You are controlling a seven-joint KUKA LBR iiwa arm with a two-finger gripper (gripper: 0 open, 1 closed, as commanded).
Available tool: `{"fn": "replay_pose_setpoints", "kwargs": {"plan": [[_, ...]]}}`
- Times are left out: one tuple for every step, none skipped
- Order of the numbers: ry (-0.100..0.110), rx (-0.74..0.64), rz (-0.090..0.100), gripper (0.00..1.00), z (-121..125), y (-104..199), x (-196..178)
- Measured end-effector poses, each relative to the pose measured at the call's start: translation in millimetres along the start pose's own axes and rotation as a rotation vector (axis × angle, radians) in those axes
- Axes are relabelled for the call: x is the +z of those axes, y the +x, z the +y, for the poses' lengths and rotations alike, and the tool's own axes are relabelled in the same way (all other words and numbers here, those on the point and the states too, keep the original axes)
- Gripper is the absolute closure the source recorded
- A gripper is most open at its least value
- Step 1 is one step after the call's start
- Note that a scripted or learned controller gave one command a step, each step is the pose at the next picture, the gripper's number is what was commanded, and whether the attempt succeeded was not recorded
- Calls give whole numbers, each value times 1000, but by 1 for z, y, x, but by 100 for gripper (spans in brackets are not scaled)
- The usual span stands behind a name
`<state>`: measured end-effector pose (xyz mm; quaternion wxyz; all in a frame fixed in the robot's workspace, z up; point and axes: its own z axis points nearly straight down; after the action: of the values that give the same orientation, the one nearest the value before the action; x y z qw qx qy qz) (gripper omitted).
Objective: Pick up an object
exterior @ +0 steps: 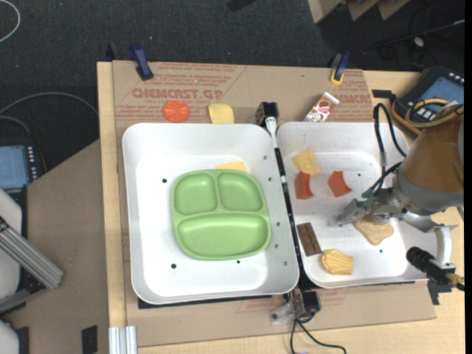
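- Where the grey arm with its orange band reaches in from the right, the gripper (352,214) is seen low over the right bin (346,133), its dark tip at the near edge of a tan, flat, cookie-like piece (375,231).
- Whether the jaws are wide or narrow cannot be told; nothing is seen held between them.
- That tan piece is judged the likeliest target. It looks light, stiff and thin, probably a plastic toy food, so it may slide on the smooth white floor; it is best taken across its narrow width, at the edges.
- Six small things are counted in the right bin: the tan piece, two red blocks (303,186) (338,184) side by side, one yellow wedge (307,161) behind them, one brown bar (308,238) by the left wall, and one ridged yellow piece (337,261) near the front.
- One green divided plate (220,214) with three compartments is counted in the left bin (147,168), with one pale yellow piece (231,167) touching its far edge.
- On the bench (110,198) behind the bins, one orange disc (175,111), one yellow lump (220,113) and one small packet (321,108) are counted.
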<state>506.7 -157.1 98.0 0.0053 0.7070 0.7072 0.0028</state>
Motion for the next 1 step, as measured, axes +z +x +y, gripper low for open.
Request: {"fn": "replay_pose_setpoints", "kwargs": {"plan": [[1,-4,-2,0,79,20,11]]}}
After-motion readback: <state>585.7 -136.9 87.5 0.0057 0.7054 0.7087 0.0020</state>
